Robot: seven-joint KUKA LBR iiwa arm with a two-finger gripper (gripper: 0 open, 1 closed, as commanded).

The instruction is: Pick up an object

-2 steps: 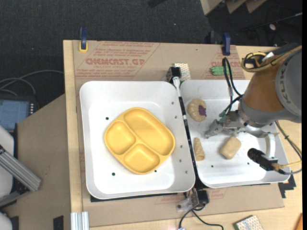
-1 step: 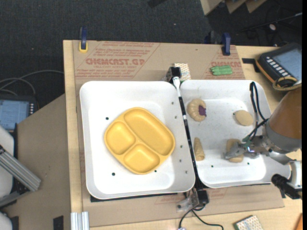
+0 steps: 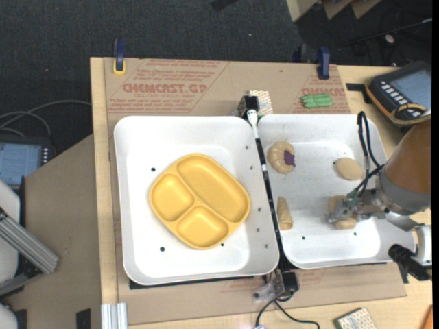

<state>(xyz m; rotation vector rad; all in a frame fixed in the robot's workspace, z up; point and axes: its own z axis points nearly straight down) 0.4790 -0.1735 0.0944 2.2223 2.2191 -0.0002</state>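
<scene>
**Red print on the brown board under the bins**

The brown board (image 3: 206,88) beneath the two white bins carries red printing along its far edge. The largest line reads "CHEMCAST GP" in block letters, just beyond the left bin (image 3: 130,184). Smaller red lines run above and below it, too fine to make out. A second patch of the same red print sits farther right, beyond the right bin (image 3: 309,125), partly covered by a green object (image 3: 317,101); only a few letters show and they cannot be read with certainty.
</scene>
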